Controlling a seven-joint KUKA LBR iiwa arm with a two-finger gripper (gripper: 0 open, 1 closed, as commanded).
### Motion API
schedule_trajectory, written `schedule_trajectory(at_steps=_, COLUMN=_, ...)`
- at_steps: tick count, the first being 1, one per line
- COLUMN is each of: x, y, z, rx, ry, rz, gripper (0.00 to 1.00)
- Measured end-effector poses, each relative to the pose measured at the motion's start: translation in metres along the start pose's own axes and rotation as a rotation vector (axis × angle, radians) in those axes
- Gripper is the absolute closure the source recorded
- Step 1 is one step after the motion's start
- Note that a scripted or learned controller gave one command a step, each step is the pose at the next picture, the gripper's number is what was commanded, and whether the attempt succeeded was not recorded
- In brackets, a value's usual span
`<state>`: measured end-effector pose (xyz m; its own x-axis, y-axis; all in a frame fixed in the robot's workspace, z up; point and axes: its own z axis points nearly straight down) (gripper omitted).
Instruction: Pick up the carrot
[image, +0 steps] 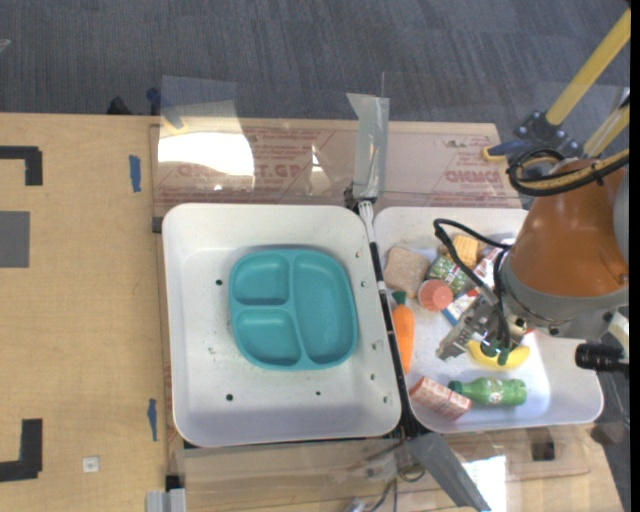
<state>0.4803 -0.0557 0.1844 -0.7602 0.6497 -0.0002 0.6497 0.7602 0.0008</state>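
The orange carrot (403, 336) with a green top lies in the right bin (575, 400), tight against its left wall, pointing toward the front. My gripper (466, 338) hangs over the middle of that bin, about a hand's width to the right of the carrot and apart from it. It sits just left of a yellow toy (500, 353). Nothing shows held in it. The arm's orange band (565, 245) hides the back right of the bin.
A teal divided plate (295, 307) lies in the left bin (190, 400). Around the carrot are a brown block (405, 268), a red round item (435, 294), a pink packet (440, 397), a green bottle (495, 391) and colourful packets (455, 262).
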Motion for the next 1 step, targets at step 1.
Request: schedule_trajectory(at_steps=1, x=0.0025, y=0.0035, z=0.0001, rx=-0.001, ry=-0.003, rz=0.421, gripper=1.0)
